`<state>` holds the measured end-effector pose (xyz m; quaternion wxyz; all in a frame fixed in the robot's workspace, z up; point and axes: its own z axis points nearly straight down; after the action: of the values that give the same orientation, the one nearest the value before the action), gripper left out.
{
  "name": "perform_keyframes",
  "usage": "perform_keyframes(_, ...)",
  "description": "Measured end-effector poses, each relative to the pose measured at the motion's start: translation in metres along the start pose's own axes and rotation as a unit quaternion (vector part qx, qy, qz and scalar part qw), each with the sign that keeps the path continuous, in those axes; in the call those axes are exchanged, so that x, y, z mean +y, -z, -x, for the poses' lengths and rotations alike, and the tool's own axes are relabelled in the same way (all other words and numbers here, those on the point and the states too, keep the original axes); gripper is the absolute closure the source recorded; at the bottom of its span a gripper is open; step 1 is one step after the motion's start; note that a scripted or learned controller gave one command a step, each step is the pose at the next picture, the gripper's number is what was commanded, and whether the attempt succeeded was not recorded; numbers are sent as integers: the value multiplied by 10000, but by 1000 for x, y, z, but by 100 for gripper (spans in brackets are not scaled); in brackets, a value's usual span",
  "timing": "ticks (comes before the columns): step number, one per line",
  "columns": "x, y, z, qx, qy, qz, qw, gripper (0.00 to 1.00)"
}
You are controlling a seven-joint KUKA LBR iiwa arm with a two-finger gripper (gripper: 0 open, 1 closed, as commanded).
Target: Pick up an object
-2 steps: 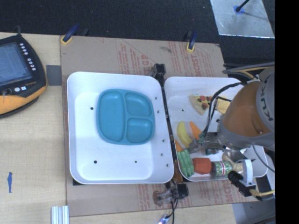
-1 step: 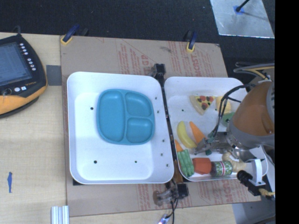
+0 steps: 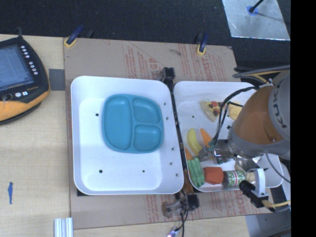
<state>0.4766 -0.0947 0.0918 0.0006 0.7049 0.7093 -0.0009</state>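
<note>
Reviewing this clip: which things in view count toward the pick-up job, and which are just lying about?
Part of the job:
- right bin
- pizza slice toy
- yellow banana
- orange carrot
- green item
- red-labelled bottle
- arm

Lying about:
- left bin with blue divided plate
- teach pendant
- blue clamps

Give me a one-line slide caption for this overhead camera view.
KUKA arm reaches over the right bin of toy food; blue divided plate sits in the left bin.
</note>
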Motion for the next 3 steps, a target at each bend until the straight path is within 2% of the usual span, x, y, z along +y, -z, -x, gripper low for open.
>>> perform_keyframes(1,-1,0,30,13,-22,-8,10000,0)
perform_keyframes(2,0,0,-1,-4,-2,3,10000,0)
perform_keyframes(3,-1,0,29,13,-25,-7,10000,0)
